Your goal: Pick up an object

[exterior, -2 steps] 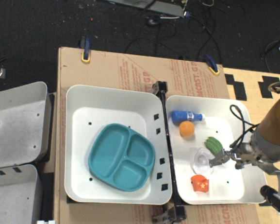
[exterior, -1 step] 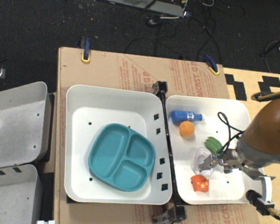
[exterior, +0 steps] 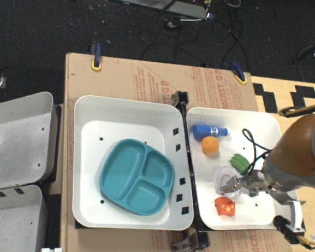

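Four small things are being approached in the right bin (exterior: 272, 127); gripper (exterior: 230, 185) state cannot be told; descent onto the red piece (exterior: 225, 206) just below is being called for.

The single fixed camera looked down at a slant on both white bins (exterior: 84, 144), moderately distant

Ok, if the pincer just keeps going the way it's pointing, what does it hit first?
The pincer points leftward and down into the right bin. First in line looks to be the clear, glassy object right at its tip, with the red object just beside. Depth is unclear.
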{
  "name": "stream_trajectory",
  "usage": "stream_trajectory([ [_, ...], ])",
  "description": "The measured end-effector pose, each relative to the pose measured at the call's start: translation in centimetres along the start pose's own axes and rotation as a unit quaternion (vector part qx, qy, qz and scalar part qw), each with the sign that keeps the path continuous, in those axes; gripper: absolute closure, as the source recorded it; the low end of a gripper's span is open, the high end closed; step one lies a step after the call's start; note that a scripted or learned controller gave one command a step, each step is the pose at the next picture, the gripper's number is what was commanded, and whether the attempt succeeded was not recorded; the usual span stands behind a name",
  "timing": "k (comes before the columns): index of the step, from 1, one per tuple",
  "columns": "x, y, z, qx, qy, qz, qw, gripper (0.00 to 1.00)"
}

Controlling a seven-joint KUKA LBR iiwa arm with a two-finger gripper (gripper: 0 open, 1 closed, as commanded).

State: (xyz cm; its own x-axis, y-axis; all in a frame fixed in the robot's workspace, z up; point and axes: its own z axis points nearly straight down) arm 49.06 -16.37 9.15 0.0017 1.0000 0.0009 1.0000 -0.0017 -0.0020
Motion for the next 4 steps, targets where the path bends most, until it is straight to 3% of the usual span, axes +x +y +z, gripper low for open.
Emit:
stream_trajectory([
  [1, 0.0, 0.1, -1.1, -0.002, 0.0, 0.0, 1.0, 1.0],
  [4, 1.1, 1.4, -16.7, -0.004, -0.001, -0.003, 1.0, 1.0],
])
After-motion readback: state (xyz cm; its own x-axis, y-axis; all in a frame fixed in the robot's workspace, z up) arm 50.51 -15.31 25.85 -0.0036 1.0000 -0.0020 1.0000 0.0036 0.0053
